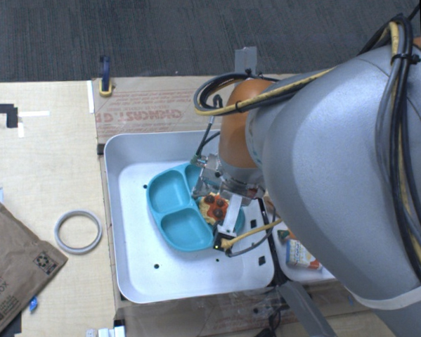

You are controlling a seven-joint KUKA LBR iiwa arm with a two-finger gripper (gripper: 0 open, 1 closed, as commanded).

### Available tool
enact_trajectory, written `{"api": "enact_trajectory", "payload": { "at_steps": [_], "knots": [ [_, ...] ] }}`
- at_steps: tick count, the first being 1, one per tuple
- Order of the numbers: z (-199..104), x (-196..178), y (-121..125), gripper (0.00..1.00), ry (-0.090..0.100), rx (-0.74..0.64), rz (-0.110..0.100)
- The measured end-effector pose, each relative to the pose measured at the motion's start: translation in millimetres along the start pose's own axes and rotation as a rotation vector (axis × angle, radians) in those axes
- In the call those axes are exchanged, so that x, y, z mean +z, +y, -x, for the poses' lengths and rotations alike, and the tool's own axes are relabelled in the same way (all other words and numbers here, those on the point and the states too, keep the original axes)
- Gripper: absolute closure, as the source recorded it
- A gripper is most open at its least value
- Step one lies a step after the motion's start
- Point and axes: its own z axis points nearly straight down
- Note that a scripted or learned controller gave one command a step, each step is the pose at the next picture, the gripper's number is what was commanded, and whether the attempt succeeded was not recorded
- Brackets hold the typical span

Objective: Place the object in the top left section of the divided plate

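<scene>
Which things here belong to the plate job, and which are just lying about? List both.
Job: blue divided plate; small orange object over its right side; gripper; left bin.
Lying about: tape ring; cardboard box; blue clamp; small packet.

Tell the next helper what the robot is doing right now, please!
Pincer: low over the right side of the blue plate, with something small and orange-red right by it; I cannot tell whether it grips it.
Plate: lies tilted in the left white bin. Two of its sections show bare; the arm hides the rest.
Done: cannot confirm anything placed.
Left: check which section the object lands in.
Also: a tape ring lies on the bench.
</scene>
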Motion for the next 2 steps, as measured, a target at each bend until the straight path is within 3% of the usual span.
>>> {"api": "enact_trajectory", "payload": {
  "at_steps": [1,2],
  "knots": [
    [26.2,-119.2,-23.3,0.00,-0.018,-0.230,-0.011],
    [26.8,-126.5,-22.9,1.00,-0.023,-0.232,-0.015]
  ]
}}
